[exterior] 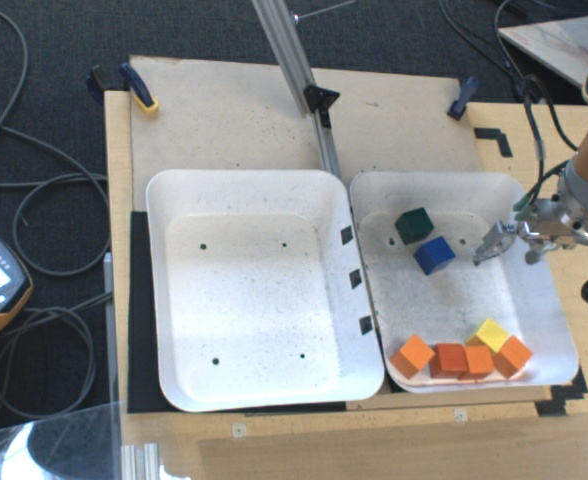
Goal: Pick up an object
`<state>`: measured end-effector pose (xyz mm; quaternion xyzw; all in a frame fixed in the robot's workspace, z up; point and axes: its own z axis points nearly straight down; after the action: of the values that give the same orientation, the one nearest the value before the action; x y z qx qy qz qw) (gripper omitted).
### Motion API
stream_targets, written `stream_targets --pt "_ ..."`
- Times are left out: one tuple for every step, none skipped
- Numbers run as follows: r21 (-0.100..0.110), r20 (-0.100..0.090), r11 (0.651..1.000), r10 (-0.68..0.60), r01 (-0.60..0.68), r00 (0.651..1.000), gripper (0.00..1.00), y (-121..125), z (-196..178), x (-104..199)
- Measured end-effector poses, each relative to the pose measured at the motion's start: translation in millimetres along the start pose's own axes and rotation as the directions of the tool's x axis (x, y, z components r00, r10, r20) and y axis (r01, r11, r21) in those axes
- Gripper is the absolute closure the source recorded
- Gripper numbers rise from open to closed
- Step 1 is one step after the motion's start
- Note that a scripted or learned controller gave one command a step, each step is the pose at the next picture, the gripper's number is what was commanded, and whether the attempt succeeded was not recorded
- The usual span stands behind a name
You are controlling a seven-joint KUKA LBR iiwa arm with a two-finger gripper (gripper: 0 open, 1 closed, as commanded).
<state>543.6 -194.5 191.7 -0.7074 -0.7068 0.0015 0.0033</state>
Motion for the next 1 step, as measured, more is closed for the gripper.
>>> stream_targets --pt "0.001 -0.001 1.000 0.000 0.000 1.000 0.00 -8.8 59.9 2.2"
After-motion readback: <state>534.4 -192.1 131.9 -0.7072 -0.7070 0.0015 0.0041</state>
